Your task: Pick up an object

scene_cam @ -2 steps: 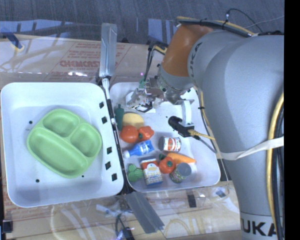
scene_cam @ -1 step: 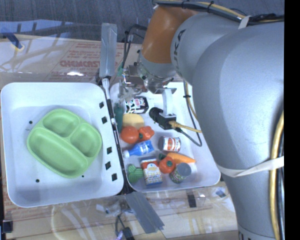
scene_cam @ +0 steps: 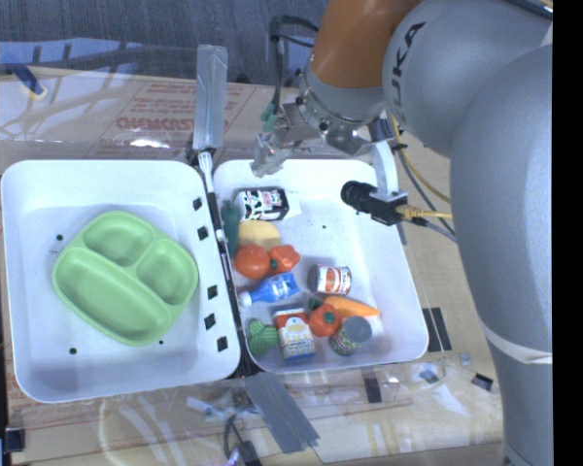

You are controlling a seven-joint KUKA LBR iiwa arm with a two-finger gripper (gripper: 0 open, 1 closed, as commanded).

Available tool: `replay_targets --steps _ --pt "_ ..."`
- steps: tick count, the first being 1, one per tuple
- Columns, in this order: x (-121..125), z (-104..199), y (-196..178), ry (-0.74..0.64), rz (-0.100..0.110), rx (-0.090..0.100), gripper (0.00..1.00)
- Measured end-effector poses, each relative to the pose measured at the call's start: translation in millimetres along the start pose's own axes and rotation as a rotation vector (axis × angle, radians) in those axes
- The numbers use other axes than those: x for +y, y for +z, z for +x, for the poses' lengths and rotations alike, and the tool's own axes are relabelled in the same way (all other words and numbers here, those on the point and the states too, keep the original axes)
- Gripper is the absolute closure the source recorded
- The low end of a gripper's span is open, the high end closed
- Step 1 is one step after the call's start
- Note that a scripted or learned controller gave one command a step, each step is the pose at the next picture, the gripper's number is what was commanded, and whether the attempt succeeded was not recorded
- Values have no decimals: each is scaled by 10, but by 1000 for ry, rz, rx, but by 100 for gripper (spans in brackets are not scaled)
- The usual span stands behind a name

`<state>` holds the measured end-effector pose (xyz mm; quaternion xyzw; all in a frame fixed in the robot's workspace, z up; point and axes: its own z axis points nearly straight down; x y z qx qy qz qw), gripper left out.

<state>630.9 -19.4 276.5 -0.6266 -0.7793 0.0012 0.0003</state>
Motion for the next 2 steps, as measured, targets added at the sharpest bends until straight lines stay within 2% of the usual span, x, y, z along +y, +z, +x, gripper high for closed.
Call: replay_targets --steps 1,2 --pt "409 656 -17 -68 1 1 100" --pt "432 765 29 41 3 0 100"
